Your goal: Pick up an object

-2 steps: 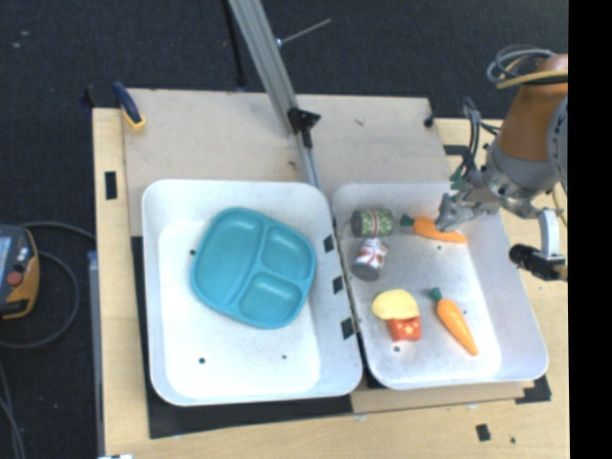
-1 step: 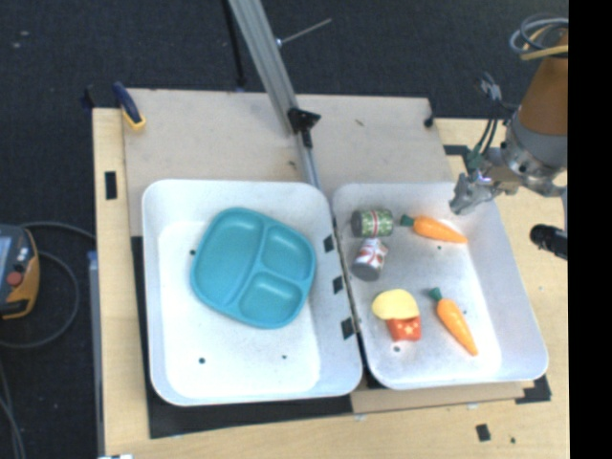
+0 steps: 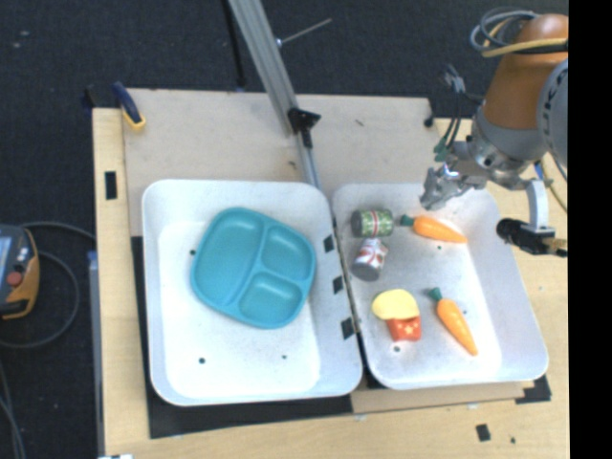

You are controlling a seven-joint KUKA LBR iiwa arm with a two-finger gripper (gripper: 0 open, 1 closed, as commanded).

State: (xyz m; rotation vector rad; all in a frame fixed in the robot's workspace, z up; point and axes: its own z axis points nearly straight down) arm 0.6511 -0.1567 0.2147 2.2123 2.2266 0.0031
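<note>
In the right bin (image 3: 512,295) there are five small things that I could pick. The nearest to me is an orange toy carrot (image 3: 440,229) with a green tip, lying flat at the far side of this bin. Just beside it, toward the divider between the bins, lies a small can with a green label (image 3: 372,222) on its side, and below it a shiny silver can (image 3: 370,257), tilted. Nearer to the camera stands a toy with a yellow top and a red base (image 3: 400,315), and to its right a second carrot (image 3: 455,321), lying at a slant.

My gripper (image 3: 438,191) hangs over the far edge of the right bin, just above and beside the first carrot. Nothing is seen between its fingers, but if they are spread or closed I cannot tell, they are too small and blurred.

The left bin (image 3: 172,352) holds a teal divided plate (image 3: 253,267) with three compartments, lying flat near its middle
</note>
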